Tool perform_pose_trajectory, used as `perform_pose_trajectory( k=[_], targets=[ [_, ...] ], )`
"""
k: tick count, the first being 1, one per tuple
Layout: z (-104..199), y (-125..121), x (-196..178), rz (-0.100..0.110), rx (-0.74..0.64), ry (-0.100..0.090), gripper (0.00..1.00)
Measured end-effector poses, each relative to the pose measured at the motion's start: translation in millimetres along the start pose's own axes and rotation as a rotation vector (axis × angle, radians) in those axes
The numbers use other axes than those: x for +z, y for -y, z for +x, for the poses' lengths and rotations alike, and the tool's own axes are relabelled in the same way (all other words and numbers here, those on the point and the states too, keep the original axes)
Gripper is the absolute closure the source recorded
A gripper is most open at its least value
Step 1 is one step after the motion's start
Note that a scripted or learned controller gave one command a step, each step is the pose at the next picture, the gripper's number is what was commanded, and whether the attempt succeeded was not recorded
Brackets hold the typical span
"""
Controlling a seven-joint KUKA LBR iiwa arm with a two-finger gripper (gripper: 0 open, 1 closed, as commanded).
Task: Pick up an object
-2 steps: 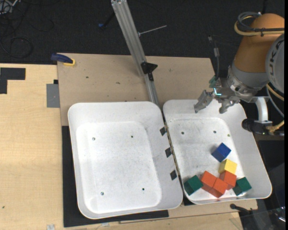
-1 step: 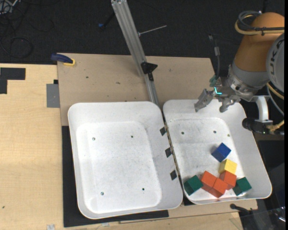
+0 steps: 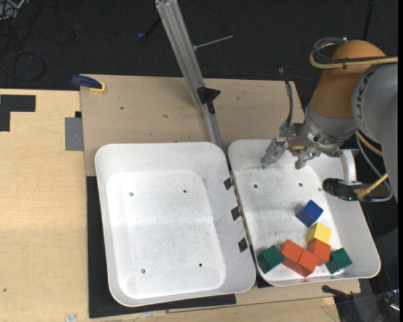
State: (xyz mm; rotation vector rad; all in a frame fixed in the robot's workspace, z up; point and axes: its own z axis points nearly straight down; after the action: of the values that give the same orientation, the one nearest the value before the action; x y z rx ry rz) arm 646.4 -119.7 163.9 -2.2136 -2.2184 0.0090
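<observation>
The jaws [image 3: 286,156] hang spread apart, holding nothing, over the far end of the right bin [image 3: 265,193]. Blue [image 3: 309,212], yellow [image 3: 319,233], orange [image 3: 299,255] and green blocks [image 3: 269,257] huddle at that bin's near end. The wooden tabletop [image 3: 141,109] meets dark floor [image 3: 87,32] beyond.

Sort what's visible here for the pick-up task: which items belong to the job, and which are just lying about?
Part of the job:
- tool, fingers spread, over the right bin's far end
- blue block
- yellow block
- orange blocks
- green blocks

Lying about:
- left bin
- metal rail
- blue-and-yellow clamp at the bench's far edge
- cables on the floor
</observation>
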Motion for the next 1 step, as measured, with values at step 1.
perform_pose_trajectory(
  k=[1],
  targets=[
    [3.6, 5.5, 64.4, 0.001, 0.001, 0.0, 0.0]
  ],
)
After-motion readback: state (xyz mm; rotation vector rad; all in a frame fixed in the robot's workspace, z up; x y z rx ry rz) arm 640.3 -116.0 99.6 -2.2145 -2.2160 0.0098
